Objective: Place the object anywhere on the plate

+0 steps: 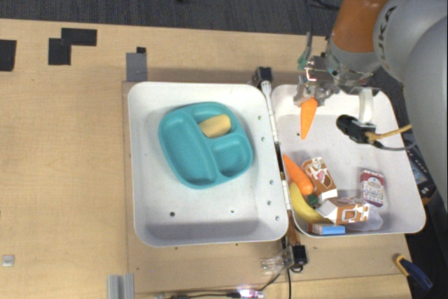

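Now the gripper [309, 89] hangs over the right bin [399, 150], fingers closed on a carrot [307, 117] dangling tip-down. Carrying is underway; next it likely must travel toward nine o'clock to the teal plate [189, 150].

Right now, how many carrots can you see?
2. One carrot hangs tip-down from the end effector over the right bin. The other carrot lies in that bin's item pile; more could be buried underneath.
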Controlling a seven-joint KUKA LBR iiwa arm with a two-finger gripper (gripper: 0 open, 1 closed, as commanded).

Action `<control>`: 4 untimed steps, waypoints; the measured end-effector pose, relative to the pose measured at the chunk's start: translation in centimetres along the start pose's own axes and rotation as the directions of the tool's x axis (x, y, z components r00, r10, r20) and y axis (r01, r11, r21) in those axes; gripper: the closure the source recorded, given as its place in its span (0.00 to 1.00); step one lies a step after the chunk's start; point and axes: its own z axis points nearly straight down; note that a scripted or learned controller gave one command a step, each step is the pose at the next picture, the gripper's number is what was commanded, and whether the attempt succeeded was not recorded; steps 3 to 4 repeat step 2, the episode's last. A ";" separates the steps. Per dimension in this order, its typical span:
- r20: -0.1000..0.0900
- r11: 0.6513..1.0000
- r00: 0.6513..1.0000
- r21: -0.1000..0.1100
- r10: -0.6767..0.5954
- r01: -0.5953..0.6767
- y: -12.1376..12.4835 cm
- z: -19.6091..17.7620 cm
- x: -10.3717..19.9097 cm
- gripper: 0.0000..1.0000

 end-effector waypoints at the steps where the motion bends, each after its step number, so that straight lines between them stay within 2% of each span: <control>1: -0.007 0.995 0.995 0.002 0.095 -0.095 1.1 0.1 10.8 1.00; 2: -0.002 0.995 0.995 0.000 0.101 -0.101 1.2 0.0 10.1 0.00; 4: -0.002 0.995 0.995 0.000 0.101 -0.101 1.2 0.0 10.1 0.00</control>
